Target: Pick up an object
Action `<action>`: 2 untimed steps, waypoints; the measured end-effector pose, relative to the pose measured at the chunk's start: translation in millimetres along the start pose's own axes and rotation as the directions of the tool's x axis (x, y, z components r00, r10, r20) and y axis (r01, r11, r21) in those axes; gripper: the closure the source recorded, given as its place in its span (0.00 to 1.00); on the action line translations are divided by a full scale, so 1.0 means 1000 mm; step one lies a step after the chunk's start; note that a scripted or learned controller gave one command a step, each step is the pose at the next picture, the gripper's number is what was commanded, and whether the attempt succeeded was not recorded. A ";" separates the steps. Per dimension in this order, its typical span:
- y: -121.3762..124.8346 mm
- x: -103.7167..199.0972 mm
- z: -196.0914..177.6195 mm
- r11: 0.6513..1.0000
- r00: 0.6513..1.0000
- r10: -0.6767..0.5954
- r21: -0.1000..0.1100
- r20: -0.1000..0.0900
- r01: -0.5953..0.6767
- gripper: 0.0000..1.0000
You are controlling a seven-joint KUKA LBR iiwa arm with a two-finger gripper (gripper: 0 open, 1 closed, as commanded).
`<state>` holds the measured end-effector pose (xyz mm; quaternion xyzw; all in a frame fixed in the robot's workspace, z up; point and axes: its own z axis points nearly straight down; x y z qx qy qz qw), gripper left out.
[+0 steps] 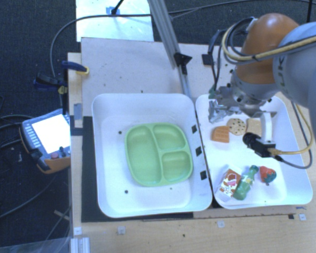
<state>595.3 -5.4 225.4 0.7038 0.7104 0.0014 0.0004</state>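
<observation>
Hovering low over the upper part of the right bin [305,191], the gripper [219,111] is sitting at about eleven o'clock from that bin's middle, with nothing showing between its metal tips; whether it is released or clenched I cannot tell from this slant.

Nearest candidates for the pick are lying just at five o'clock of the tips: an orange wedge [220,135], a round speckled cookie [235,125] touching or nearly touching it at two o'clock, and a tan cracker-like piece [253,126] beside the cookie at three o'clock. Judging from this, the arm is lining up a descent. To do it well, it should be centring over a single item, probably the orange wedge, since its left side is standing free, and coming straight down so the tips are straddling it rather than nudging the cookie.

Further down the same bin, at about six o'clock, a red-and-white packet [230,182], a green bottle [245,184] leaning against it, and a small red-and-teal toy [268,175] just beside are clustering together, well apart from the gripper.

Over in the left bin [108,194], a green divided tray [159,154] with three compartments is lying near the centre, its compartments holding nothing.
</observation>
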 end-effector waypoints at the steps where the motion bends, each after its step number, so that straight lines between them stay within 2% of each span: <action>1: 0.011 0.056 0.010 1.000 1.000 -0.001 0.001 0.000 0.001 1.00; 2: 0.015 0.103 0.010 1.000 1.000 0.000 0.000 -0.001 0.000 1.00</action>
